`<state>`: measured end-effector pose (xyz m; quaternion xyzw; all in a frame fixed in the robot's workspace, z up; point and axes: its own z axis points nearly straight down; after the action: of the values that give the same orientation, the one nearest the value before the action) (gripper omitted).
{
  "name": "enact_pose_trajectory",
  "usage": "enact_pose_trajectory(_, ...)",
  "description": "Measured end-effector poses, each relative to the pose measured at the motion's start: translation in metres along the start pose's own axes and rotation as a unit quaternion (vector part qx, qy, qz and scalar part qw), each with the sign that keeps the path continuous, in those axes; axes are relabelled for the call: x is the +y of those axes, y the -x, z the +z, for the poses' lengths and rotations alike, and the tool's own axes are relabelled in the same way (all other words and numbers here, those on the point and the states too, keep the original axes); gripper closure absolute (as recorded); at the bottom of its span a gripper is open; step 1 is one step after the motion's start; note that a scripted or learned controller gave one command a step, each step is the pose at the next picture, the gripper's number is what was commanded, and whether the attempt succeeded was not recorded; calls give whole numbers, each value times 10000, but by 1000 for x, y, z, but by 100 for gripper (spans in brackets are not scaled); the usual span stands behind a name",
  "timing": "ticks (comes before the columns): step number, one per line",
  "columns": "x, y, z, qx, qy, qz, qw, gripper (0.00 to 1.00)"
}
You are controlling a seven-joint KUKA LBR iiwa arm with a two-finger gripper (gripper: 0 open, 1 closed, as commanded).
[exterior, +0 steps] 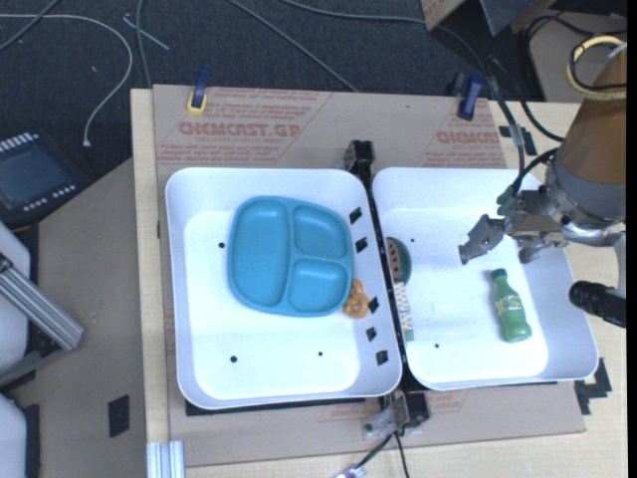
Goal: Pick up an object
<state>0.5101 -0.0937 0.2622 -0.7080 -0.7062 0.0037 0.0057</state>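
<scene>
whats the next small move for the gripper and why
Probably shift toward the view's bottom and descend over the green bottle. The gripper sits just above it in the right bin, holding nothing, and the bottle lies free and apart from other items.

One camera watches me from a fixed spot above the counter (299,118), looking down at a slant. It sits far enough back to take in both white bins side by side, the left bin (189,267) and the right bin (567,357), plus the counter's edges and dark floor with cables beyond its far side. My arm (597,157) enters from the frame's right side.
</scene>
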Motion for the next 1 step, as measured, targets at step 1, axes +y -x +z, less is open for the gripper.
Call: enact_pose_trajectory(1, 2, 0, -5, -7, 59, -14, 10000, 0)
